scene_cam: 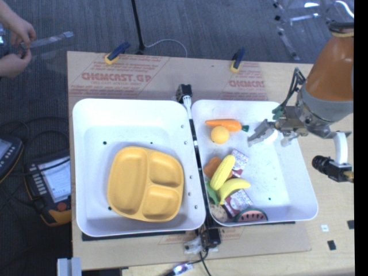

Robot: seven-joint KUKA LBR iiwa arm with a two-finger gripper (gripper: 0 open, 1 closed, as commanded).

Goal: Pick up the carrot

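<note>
the carrot (223, 123) lay near the far wall of the right bin (299, 180), orange, with its length running across the bin and a bit of green at its right end. just in front of it, touching or nearly so, sat a small round yellow-orange fruit (219, 134). the gripper (257, 134) hung over the same bin, to the right of the carrot and apart from it, with its two fingers spread and nothing between them. one fingertip (253, 137) pointed toward the bin's middle, level with the round fruit. behind it the grey arm (322, 105), with its orange band (339, 65), came in from the right over the bin's right rim.

nearer the front of the right bin, a heap of toy food lay against the left wall: a yellow corn cob (222, 172) tilted upward, a banana (233, 186) below it, an orange piece (211, 165) half hidden behind the corn, two small packets (238, 199), and a watermelon slice (251, 216) at the front edge.

the left bin (95, 125) held a yellow divided plate (145, 183) with three compartments, lying flat toward the front right of that bin. the two bins stood side by side on a brown board (115, 76) clamped at its far edge by two blue and yellow clamps (117, 52), all on the surface (339, 234).
</note>
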